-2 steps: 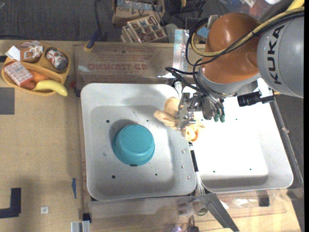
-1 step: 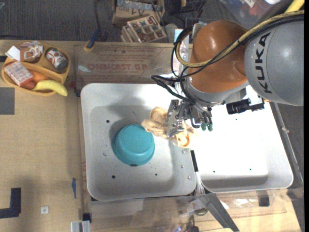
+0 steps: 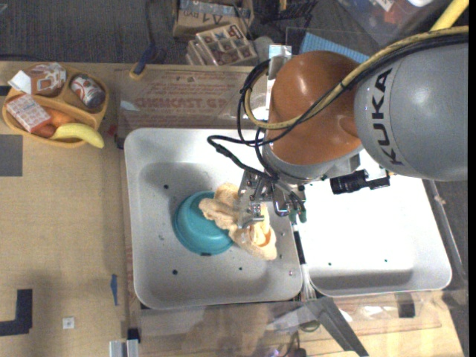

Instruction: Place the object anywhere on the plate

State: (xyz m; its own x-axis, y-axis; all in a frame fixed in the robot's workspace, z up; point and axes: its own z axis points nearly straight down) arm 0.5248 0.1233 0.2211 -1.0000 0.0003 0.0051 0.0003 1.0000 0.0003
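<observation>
The pale, lumpy object (image 3: pixel 242 222) lies in the left bin (image 3: pixel 149 162) against the teal plate (image 3: pixel 199 223). It looks light and soft; grip its middle. The jaws' opening cannot be told.

The arm (image 3: pixel 416 103) is a bulky, rounded grey casting with "KUKA" in black capitals on its side, and a glossy orange band (image 3: pixel 312 110) sits above the wrist. Black and yellow cables (image 3: pixel 256 125) loop over the orange section. The small metal pincer (image 3: pixel 256 203) shows bare silver parts and thin wires.
</observation>
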